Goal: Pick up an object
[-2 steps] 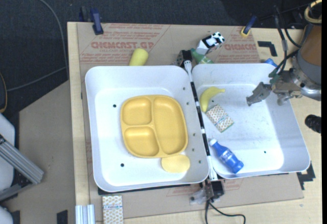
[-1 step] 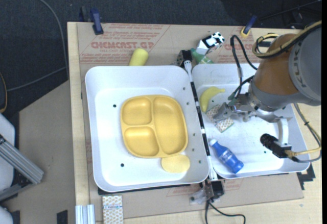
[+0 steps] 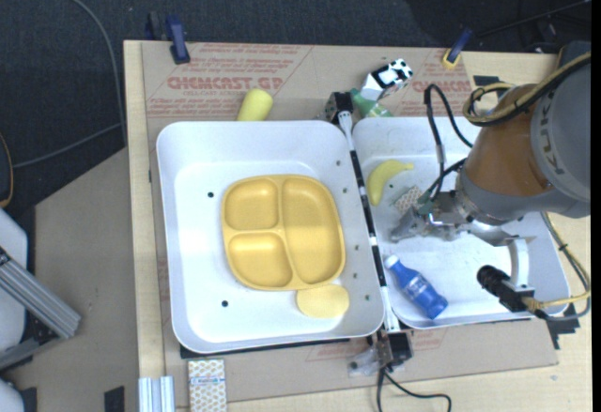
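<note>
In the right bin [image 3: 470, 143] a yellow banana [image 3: 385, 178] lies near the left wall. A blue bottle with a white cap [image 3: 415, 288] lies at the front left. A small speckled grey piece [image 3: 407, 199] sits just right of the banana. My gripper [image 3: 413, 222] hangs low over the bin's middle, just below the speckled piece and above the bottle, and I see nothing held in it. The grey arm with its orange band [image 3: 507, 161] hides the right part of this bin.
The left bin [image 3: 188, 166] holds a yellow divided plate [image 3: 282, 232] and a pale yellow disc [image 3: 323, 300] at its front. Behind the bins on the bench lie a yellow cylinder [image 3: 254, 104], a black-and-white toy [image 3: 390, 75] and a green item [image 3: 369, 106].
</note>
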